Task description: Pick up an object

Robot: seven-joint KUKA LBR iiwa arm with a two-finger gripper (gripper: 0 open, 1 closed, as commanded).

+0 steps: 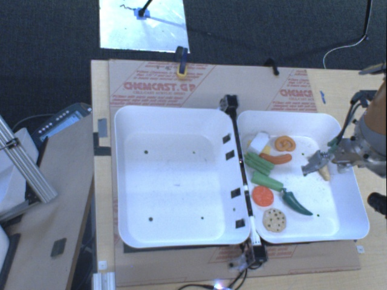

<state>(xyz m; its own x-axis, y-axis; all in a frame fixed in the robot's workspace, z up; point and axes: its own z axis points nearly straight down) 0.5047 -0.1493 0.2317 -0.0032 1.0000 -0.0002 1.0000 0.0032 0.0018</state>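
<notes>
Gripper (315,163) — fingers' state cannot be told — over right bin (354,213); nearest item, pale yellow piece (325,174), just beside it — toy food lies leftward.

From my remote seat, the one text I can read is red print on the brown protective sheet (199,80) lying under the two bins. At about twelve o'clock from the left bin (130,116), "CHEMCAST GP" runs in red capitals, with fainter red lines around it too small for me to read. At about twelve o'clock from the right bin (329,122) the same red print repeats on a slant, cut off and only partly readable.
</notes>
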